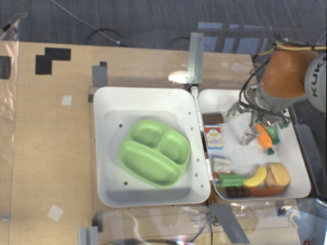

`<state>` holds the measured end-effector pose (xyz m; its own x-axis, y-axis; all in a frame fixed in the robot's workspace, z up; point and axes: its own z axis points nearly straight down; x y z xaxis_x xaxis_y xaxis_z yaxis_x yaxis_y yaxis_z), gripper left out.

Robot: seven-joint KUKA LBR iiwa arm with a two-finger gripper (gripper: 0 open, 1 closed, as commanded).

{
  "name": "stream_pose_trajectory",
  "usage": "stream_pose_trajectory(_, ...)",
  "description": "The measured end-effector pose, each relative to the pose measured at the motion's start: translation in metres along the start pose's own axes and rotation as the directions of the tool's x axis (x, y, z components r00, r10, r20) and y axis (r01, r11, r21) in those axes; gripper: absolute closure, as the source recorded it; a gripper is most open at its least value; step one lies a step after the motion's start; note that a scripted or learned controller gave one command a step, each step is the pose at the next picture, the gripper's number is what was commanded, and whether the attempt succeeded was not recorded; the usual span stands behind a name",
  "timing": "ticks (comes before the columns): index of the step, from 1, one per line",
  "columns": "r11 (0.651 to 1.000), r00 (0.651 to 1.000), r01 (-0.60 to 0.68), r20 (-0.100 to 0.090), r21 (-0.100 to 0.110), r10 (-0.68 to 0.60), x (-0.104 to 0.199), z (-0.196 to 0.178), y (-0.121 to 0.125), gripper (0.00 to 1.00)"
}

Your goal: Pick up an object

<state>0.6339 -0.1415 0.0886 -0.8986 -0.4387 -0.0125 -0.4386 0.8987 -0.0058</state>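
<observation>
Carrot [265, 137]: right bin [301, 152], far side, beside tool [254, 132]. Tool: low over bin; grip state cannot tell. Advice: centre over carrot, descend straight, close across its narrow width.

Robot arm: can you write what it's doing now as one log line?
gripper over right bin | at toy carrot | grasp unconfirmed | green plate in left bin
</observation>
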Motion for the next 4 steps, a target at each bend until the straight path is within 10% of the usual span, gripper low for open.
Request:
stream_pose_trajectory(1, 0.981, 0.981, 0.192, -0.002, 0.001, -0.192, 0.026, 0.000, -0.045, 0.00)
stream_pose_trajectory(2, 0.982, 0.982, 0.190, 0.011, 0.009, -0.190, 0.021, -0.016, -0.045, 1.00)
stream_pose_trajectory(3, 0.978, 0.978, 0.210, 0.006, 0.009, -0.210, -0.023, -0.164, -0.048, 1.00)
stream_pose_trajectory(4, 0.978, 0.978, 0.209, -0.001, -0.001, -0.209, -0.021, -0.157, -0.047, 0.00)
